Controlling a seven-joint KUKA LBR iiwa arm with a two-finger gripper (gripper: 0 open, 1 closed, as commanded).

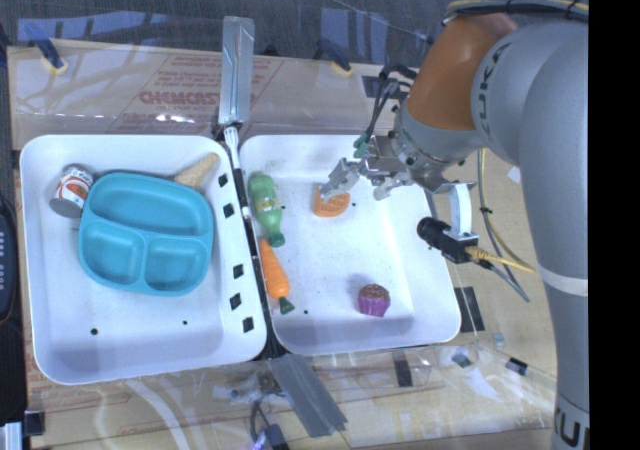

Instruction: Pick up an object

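End effector (345,181) sits low over the far part of the right-hand shallow white bin (425,313), directly above and just touching the far edge of a small orange wedge-shaped toy food piece (332,204). The metal fingers are partly lost against the wrist hardware; I cannot tell whether they are spread or pressed together, and nothing shows clearly between them.

Likely target: the orange wedge, lying flat on the bin floor, left of centre and toward the far side. Judged to be light, hollow, rigid moulded plastic with a smooth skin, so somewhat slippery. It is low and flat; a pinch across its narrow width, fingers reaching right to the floor, looks the surest hold. Gripping over the curved edge risks it squirting out.

Other candidates in the same bin:
- green bottle-shaped plastic toy (266,206), against the left wall; wall crowds one finger.
- orange plastic carrot with a green tip (275,275), also along the left wall, nearer.
- small purple cupcake-shaped toy (373,299), near side, standing free; squat and easy to span.

Left-hand white bin (60,358): blue compartmented plastic tray (148,233), a small tin can (70,189) at its far-left corner, a tan cone-shaped piece (198,170) at its far right.
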